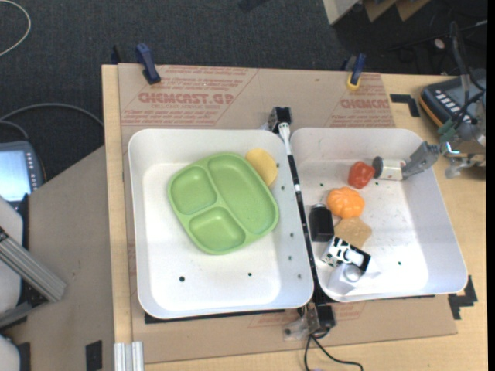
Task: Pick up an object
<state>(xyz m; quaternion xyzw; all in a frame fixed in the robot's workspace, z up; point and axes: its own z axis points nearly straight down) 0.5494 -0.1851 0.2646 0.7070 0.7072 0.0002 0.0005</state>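
Table [232, 91]: a brown board with red lettering, carrying two shallow white bins side by side.
Left bin [155, 284]: holds a green plate [223, 203] with three compartments, lying flat near the middle.
Yellow object [263, 165]: rounded, at the green plate's far right corner, touching it or nearly so.
Right bin [433, 238]: holds a loose cluster of small things towards its left half.
Red object [360, 175]: small and rounded, near the bin's far wall.
Orange object [345, 201]: pumpkin-shaped, just beside the red one, on the nearer side.
Black block [321, 223]: by the bin's left wall, just beside the orange object.
Tan square [353, 232]: flat, touching the orange object's near side.
Black-and-white object [346, 255]: at the bin's front, just beside the tan square; its details are too small to make out.
Gripper [414, 163]: over the right bin's far right corner, angled towards the red object but apart from it; nothing shows in its grasp, and I cannot tell whether it is open or closed.
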